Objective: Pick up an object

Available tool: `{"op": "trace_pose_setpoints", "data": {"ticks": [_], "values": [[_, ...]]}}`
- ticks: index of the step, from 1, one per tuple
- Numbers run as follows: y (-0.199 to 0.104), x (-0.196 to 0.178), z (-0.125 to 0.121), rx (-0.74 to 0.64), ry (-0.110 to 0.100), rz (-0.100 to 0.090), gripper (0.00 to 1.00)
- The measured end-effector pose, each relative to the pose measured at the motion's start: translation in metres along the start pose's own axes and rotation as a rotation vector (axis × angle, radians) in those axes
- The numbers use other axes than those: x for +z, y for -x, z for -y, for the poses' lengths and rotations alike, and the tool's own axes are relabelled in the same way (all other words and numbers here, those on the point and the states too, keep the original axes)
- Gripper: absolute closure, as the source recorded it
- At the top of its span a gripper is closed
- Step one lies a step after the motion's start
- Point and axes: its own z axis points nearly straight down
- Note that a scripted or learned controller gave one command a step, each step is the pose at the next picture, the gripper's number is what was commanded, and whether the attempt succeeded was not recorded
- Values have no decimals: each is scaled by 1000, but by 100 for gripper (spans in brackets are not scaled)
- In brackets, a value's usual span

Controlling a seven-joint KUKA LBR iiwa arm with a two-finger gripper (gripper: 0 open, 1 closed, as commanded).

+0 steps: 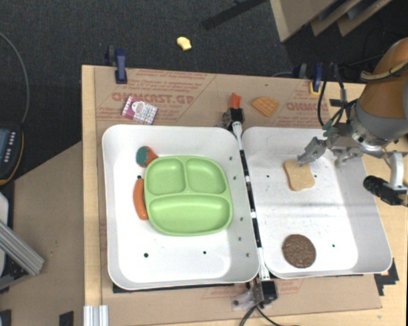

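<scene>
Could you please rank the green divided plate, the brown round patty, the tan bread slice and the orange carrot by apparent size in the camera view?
1. green divided plate, by far the largest
2. brown round patty
3. tan bread slice and orange carrot: too alike to rank

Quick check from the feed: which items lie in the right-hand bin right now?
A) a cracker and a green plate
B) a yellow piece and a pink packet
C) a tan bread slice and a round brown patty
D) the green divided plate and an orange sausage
C: the tan bread slice and the round brown patty both lie on the floor of the right-hand bin.
</scene>
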Motion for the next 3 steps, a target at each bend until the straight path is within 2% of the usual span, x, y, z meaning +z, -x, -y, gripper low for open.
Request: {"op": "trace_pose_setpoints", "data": {"ticks": [1,2,3], "values": [[-16,60,-8,-2,-2,0,0],[-25,81,-7,-2,0,3,0],[-24,68,-10,0,10,4,100]]}}
